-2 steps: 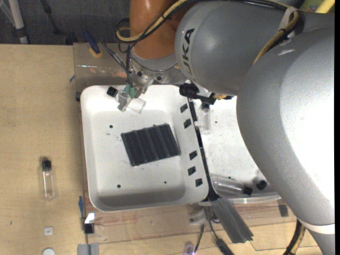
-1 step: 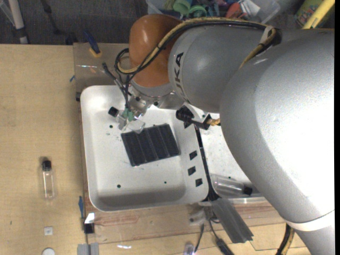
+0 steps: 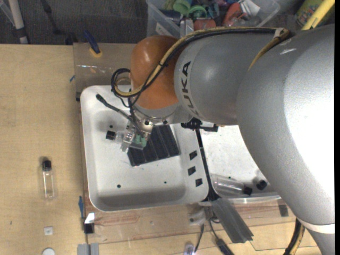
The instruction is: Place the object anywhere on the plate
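A dark ribbed flat slab (image 3: 156,145) lies in the left white bin (image 3: 101,190), near its middle; it may be the plate. A small black block (image 3: 110,135) sits on the bin floor just left of it. My gripper (image 3: 133,138) hangs low over the slab's left edge, between the slab and the block. A small pale, greenish piece shows at its tip, and I cannot tell whether that is a held thing or part of the gripper. The grey arm and its orange band (image 3: 151,73) cover most of the right bin.
In the right bin (image 3: 234,166), a clear tube (image 3: 229,185) and a small black piece (image 3: 260,185) lie near the front wall. A clear vial (image 3: 48,178) rests on the wooden bench left of the bins. A box of coloured items (image 3: 212,4) stands at the back.
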`<state>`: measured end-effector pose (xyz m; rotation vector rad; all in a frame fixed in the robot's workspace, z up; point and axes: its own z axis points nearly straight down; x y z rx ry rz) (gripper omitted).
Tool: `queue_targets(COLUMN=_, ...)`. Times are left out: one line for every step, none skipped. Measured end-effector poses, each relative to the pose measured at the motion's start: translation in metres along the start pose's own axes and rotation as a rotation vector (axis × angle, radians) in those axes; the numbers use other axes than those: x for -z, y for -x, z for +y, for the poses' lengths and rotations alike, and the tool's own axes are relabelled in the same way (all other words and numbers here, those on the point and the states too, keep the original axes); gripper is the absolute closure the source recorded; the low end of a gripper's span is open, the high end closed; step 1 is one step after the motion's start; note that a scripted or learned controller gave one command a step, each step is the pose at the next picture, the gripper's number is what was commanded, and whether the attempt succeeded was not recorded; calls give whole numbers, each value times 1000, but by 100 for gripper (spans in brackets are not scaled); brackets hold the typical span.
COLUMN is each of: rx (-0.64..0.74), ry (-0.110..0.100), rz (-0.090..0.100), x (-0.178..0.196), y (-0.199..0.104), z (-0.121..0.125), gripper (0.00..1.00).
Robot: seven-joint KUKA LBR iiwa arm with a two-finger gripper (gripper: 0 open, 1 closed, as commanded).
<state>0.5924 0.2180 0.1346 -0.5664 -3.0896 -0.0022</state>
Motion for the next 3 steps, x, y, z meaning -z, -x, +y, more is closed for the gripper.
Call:
queue_targets(rx=112, ry=3, rz=-4, x=2, y=48, z=26, gripper=100)
queue_targets(rx=502, ry=8, rz=-12, x=-44, y=24, z=19, gripper=100)
queue_targets(rx=667, ry=3, rz=-6, x=9, y=56, z=30, gripper=100)
